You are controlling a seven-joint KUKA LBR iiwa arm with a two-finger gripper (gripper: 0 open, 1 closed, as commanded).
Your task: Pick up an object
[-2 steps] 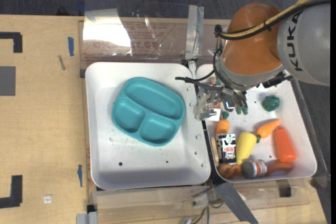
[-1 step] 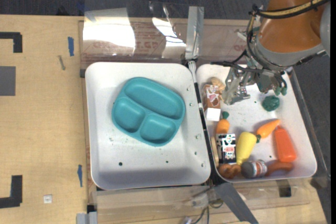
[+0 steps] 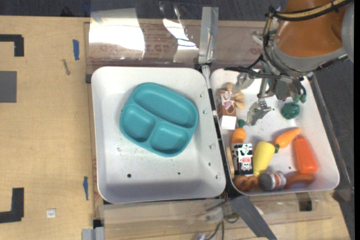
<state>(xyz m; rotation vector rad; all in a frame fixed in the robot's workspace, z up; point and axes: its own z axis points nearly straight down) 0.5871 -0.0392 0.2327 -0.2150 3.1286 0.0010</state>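
Camera view, looking down at a slant: bench (image 3: 39,121) of pale board carries two shallow white bins side by side. Left bin (image 3: 107,166) holds one teal divided plate (image 3: 159,118), lying flat near its centre and well apart from the arm's work. Right bin (image 3: 326,171) is the crowded one, evidently the stock from which an object is to be picked. Arm (image 3: 309,14), grey with orange band, reaches in over that bin's upper part. Gripper (image 3: 260,111) hangs above bare bin floor; jaws appear parted, with nothing visible between them, so no pick is made yet. Candidates, by size: orange bottle (image 3: 305,155), yellow piece (image 3: 262,158), carrot (image 3: 288,136), teal piece (image 3: 291,111), small orange item (image 3: 239,135). Nearest to the jaws is the small orange item.
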